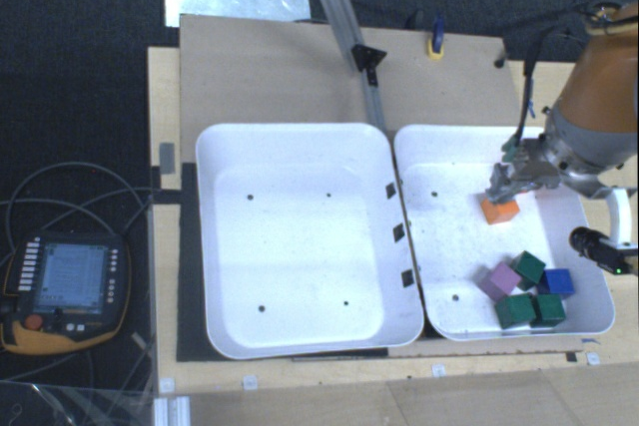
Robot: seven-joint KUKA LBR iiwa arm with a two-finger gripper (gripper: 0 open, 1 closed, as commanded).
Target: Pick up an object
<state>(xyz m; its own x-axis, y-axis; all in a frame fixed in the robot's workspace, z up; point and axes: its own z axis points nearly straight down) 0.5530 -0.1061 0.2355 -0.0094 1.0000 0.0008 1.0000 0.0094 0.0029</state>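
The tool [507, 187] hangs low in the right bin [439, 314], directly over an orange block [500, 210] that lies toward the far right of that bin, on its own, well apart from the other blocks. The fingertips seem to reach the block's top edge, but from this slanted view I cannot tell whether the tool is open, closed or gripping anything; the block looks to be resting on the bin floor.

The orange block looks like a small, stiff cube, probably foam or painted wood, so it should be light and should not crush or deform under a firm pinch. Its faces are flat and likely a little smooth, so the safest hold is across two opposite side faces, with the fingers square to them and low enough to catch the middle of the block rather than its upper rim. A grip on a corner or a tilted edge would likely let it twist out. With nothing beside it, there is room for the fingers on every side.

Near the front right corner of the same bin sits a tight cluster: a purple block [497, 280], three green blocks [528, 268] and a blue block [557, 282], touching or almost touching one another. These would be harder to take, since the fingers have little gap to slide into. The left bin [225, 314] stands beside it on the table [270, 75].
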